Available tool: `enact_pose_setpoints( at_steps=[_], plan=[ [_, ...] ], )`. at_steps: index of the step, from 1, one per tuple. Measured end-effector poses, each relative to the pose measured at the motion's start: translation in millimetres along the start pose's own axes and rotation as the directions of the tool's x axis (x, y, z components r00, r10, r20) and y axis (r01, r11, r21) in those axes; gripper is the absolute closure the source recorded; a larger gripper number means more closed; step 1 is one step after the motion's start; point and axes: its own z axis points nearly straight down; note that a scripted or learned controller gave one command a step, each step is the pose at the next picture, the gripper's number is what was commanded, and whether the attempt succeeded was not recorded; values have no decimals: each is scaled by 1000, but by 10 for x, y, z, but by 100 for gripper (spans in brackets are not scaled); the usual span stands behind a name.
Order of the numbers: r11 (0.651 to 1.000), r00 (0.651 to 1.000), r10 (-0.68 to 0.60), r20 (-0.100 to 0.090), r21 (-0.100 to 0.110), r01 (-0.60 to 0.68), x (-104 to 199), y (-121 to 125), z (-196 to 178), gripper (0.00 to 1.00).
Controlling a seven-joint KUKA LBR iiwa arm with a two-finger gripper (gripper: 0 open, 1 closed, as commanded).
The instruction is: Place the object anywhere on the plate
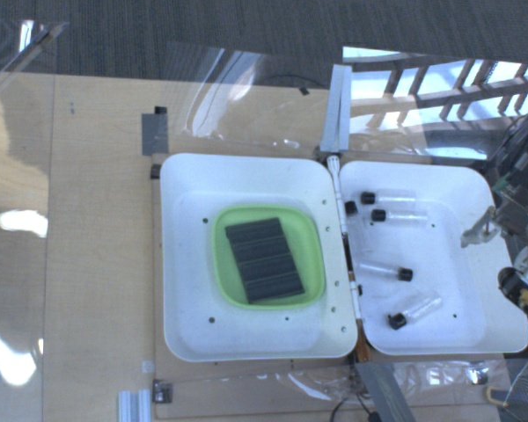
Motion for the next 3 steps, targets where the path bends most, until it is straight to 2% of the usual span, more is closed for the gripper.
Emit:
enact_pose_setpoints(
  at_steps=[1,2,3],
  plan=[
    [999,999,35,-1,-2,-35,-1,11,-137,0],
    [992,992,124,-2,-5,-124,239,-181,-663,0],
    [993,993,120,0,-1,-120,-48,46,-459,0]
  ],
)
